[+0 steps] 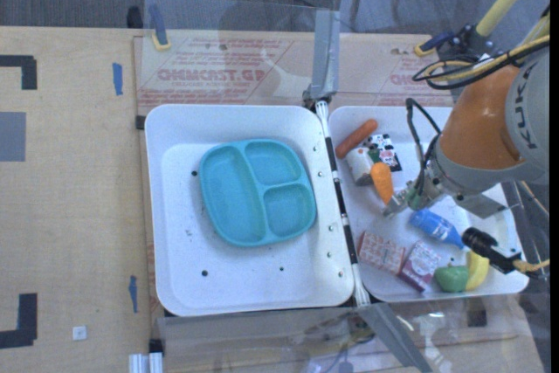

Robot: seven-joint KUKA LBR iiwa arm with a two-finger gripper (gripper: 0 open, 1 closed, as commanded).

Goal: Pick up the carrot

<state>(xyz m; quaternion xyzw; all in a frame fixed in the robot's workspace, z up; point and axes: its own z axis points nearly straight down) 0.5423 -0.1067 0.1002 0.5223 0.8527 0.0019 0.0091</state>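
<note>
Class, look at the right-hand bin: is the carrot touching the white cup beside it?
Touching. The camera view shows the carrot lying against the white cup, their edges meeting with no bin floor visible between them.

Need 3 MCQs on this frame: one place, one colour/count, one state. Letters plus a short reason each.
1. Where does the carrot lie?
A. in the right bin
B. on the plate
C. on the bench outside the bins

2. How many compartments has the teal plate?
A. two
B. three
C. five

3. What is the carrot's state?
A. lifted clear above the bin
B. lying in the bin, with the claw right beside it
C. standing upright on the plate

Key:
1 A, it lies near the right bin's left wall.
2 B, one long section and two smaller ones show.
3 B, it rests among the other items, claw at its lower right.
</note>
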